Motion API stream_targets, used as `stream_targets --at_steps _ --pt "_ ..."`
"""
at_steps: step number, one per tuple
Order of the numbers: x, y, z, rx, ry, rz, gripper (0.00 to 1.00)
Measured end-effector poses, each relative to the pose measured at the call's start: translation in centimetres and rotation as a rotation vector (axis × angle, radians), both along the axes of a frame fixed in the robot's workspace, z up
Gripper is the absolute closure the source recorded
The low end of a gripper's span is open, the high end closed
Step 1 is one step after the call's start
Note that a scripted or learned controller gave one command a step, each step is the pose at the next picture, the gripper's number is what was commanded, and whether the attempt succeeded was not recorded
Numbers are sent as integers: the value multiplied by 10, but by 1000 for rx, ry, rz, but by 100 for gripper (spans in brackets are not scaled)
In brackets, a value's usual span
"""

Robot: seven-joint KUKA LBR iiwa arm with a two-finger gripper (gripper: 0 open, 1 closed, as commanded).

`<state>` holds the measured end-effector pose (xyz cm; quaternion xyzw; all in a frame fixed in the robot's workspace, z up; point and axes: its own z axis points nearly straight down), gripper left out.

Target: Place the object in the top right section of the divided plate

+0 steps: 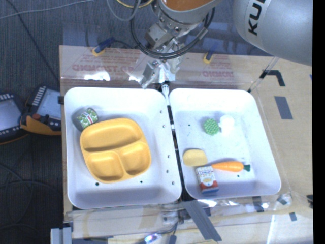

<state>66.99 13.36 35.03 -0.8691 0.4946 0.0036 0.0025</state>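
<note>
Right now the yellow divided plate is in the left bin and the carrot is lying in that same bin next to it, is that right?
Not quite. The yellow divided plate is in the left bin, but the carrot lies in the right bin, near that bin's front edge beside a small carton. The camera view shows this.

Bright, even light; glare on bin rims [152, 93].
</note>
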Motion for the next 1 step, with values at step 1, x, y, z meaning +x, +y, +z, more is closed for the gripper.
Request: stream_targets --at_steps 1 --pt "0 -67 29 4 -2 437 0"
